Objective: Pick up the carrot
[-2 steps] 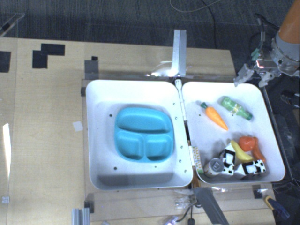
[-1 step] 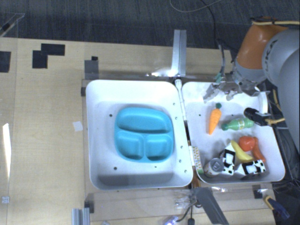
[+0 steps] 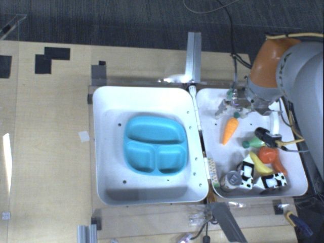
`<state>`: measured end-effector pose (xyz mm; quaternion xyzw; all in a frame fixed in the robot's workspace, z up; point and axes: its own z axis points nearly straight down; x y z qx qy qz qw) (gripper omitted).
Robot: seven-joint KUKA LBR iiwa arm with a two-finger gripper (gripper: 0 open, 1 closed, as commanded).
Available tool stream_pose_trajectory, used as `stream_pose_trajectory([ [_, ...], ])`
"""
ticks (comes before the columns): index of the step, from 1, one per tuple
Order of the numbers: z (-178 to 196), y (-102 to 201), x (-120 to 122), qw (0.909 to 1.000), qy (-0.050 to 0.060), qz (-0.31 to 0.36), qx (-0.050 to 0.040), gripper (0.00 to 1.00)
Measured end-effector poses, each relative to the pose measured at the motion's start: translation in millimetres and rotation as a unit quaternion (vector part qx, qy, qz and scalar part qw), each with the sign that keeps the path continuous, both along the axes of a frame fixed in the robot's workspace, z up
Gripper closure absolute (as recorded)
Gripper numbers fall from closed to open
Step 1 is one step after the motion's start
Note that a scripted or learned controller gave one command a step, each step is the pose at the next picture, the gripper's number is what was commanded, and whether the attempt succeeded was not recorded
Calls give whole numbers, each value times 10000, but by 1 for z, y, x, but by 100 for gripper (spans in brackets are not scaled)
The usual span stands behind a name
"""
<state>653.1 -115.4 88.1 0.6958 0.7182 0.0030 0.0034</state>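
Bins: two white bins are seen side by side, the left bin (image 3: pixel 101 151) and the right bin (image 3: pixel 207 103).
Arm: one grey arm (image 3: pixel 298 70) is cut off at the frame's right.
Tray: one blue tray (image 3: pixel 154 143) with three compartments is set in the left bin.
Carrot: one carrot (image 3: pixel 230 129) is lying in the right bin, apart from the tray, its green end just below the gripper.
Gripper: one gripper (image 3: pixel 234 104) is seen spread open, nothing between its fingers.
Clutter: a toy pile (image 3: pixel 260 168) in the right bin's lower corner is overlapped; possibly a banana among it.
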Motion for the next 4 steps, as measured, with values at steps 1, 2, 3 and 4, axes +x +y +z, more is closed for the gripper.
stream_pose_trajectory([
  [1,14,2,3,10000,-45,13,7,100],
  [2,97,19,-61,9984,18,-566,8,100],
  [3,97,19,-61,9984,18,-567,8,0],
  [4,1,-16,-49,9998,-18,-206,-5,0],
])
